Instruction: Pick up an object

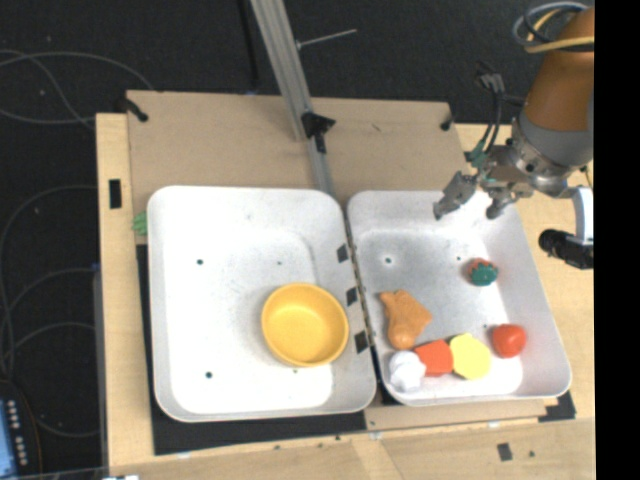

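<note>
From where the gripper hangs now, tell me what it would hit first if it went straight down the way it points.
The gripper, fingers apart and holding nothing, points down at the far end of the right bin. It would likely meet bare bin floor first; the green and red toy lies nearer the camera, though depth is unclear.

a white bin [430, 258] lies just beneath the pincer [470, 204] on the tan worktop [220, 138]; a second white bin [220, 238] adjoins it, farther left. a grey metal rail [285, 58] slants above-left of the pincer.

Spread, bare tool [470, 200] above right bin [440, 218]
</note>
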{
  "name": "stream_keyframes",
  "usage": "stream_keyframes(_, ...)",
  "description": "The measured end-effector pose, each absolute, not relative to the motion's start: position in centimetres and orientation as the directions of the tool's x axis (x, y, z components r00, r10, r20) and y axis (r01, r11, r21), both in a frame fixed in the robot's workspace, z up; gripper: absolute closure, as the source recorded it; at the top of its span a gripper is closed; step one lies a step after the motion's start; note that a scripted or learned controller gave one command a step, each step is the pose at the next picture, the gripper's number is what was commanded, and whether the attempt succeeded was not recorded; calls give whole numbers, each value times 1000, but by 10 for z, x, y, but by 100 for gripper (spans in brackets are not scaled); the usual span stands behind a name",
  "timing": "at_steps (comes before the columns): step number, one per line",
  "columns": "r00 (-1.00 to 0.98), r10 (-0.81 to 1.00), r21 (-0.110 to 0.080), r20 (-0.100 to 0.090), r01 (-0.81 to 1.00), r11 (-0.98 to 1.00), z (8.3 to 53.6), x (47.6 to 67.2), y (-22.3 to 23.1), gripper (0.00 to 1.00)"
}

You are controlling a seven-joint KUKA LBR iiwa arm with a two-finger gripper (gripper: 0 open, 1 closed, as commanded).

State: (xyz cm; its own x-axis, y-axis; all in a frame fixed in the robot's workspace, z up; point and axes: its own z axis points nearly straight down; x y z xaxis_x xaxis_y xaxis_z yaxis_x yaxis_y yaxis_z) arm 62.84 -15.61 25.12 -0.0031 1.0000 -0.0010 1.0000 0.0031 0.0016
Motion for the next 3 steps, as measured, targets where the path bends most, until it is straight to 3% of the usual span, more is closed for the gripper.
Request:
stream_keyframes(1,-4,1000,1,-2,1000,4,251,628,-156,0)
stream_keyframes(3,1,1000,-5,-1,1000,-1,144,630,-159,0)
